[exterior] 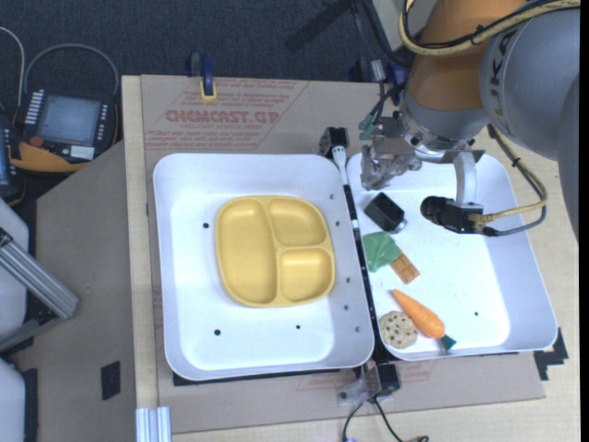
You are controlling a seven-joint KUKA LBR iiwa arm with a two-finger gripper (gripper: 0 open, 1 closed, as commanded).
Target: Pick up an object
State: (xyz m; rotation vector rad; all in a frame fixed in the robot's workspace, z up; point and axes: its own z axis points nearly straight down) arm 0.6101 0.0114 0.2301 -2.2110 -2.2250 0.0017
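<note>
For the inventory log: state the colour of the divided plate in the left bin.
Yellow; the divided plate shows plainly in the camera view.

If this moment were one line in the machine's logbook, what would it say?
gripper: over right bin, near black block | holding: nothing seen | carrot, cookie: near front edge | yellow tray: left bin

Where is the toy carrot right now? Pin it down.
The carrot lies in the right bin, near its front edge, just right of the cookie and in front of the green piece.
</note>
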